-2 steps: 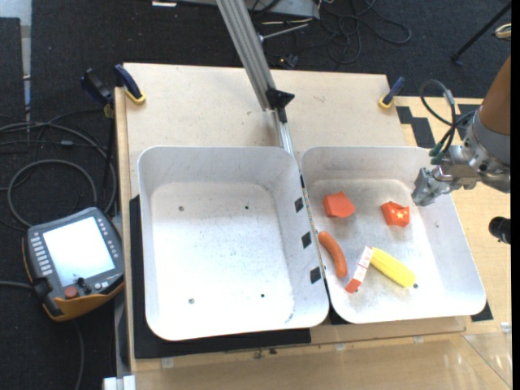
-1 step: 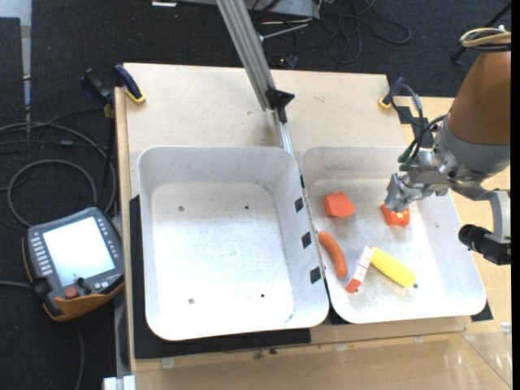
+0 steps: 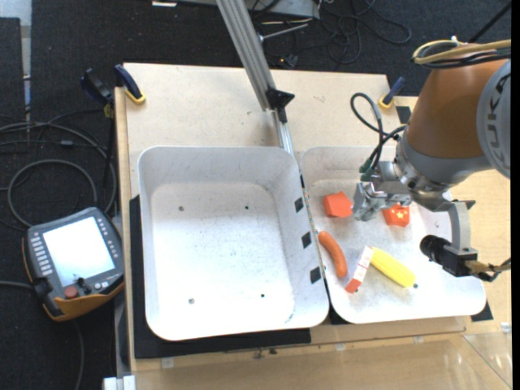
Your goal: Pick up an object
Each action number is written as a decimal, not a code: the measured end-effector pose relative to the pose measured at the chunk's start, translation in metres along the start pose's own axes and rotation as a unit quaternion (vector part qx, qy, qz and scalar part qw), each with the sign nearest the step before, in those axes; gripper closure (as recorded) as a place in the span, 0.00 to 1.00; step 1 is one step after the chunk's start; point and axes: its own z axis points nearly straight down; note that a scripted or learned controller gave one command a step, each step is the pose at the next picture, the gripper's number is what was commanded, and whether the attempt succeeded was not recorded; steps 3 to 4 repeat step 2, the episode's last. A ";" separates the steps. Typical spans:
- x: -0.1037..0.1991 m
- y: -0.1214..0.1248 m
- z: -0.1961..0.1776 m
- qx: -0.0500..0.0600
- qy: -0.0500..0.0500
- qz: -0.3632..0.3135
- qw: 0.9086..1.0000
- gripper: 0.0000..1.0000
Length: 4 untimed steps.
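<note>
Pincer low in right bin between orange block and red block, grip state indeterminate; nothing lifted, pickup outstanding.

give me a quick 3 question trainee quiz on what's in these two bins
1. True or false: the orange sausage-shaped piece lies in the left bin.
2. Which lies closest to the gripper? A) yellow corn-shaped piece B) orange block C) white and red stick
3. Fill in: the toys all lie in the ____ bin.

Key: 1 false; 2 B; 3 right.
</note>
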 end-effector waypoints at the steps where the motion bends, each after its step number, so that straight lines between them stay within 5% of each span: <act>1: 0.054 -0.010 -0.002 0.000 0.000 0.000 1.000 1.00; 2: 0.103 -0.011 0.014 0.001 0.000 0.000 1.000 1.00; 4: 0.103 -0.011 0.014 0.001 0.000 0.000 1.000 1.00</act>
